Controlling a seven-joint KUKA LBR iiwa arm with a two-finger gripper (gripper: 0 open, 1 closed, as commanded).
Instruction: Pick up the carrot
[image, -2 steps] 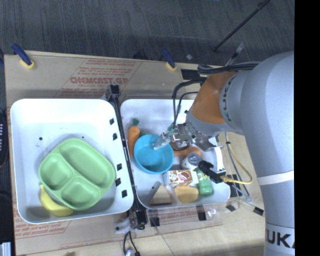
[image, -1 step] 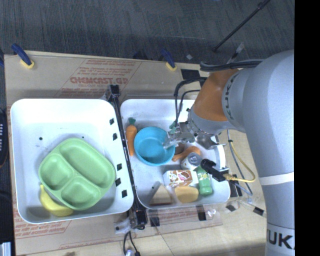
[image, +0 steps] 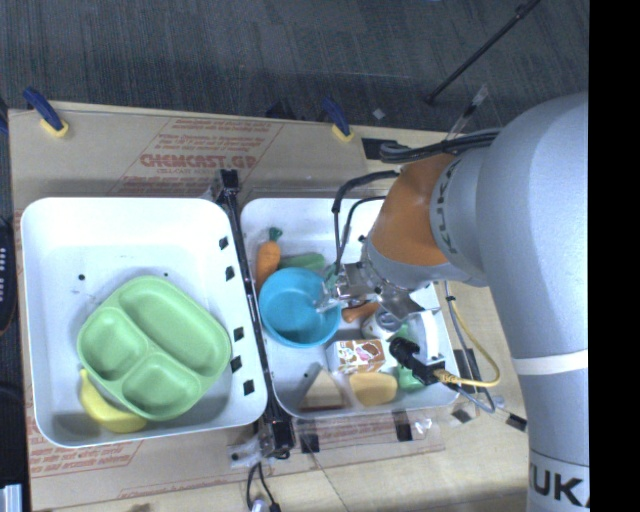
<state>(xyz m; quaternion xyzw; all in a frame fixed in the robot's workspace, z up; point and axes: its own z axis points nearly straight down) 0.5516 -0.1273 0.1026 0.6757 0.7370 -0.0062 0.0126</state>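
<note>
The carrot (image: 267, 256), orange with a green top, lies at the far left of the right bin (image: 300, 208), close against the divider. It rests just above the blue bowl (image: 291, 306). My gripper (image: 337, 292) hangs low over the bowl's right rim, roughly a bowl's width to the right of the carrot and a little nearer the camera. The grey arm with its orange band (image: 415, 222) covers the bin's right half. Nothing of the carrot is inside the gripper.
Below the gripper the right bin holds a small orange piece (image: 356, 312), a printed packet (image: 360, 353), a yellow block (image: 373, 388), a green item (image: 411, 378) and a grey wedge (image: 322, 390). The left bin (image: 60, 230) has a green divided plate (image: 155, 345) over a yellow object (image: 104, 410).
</note>
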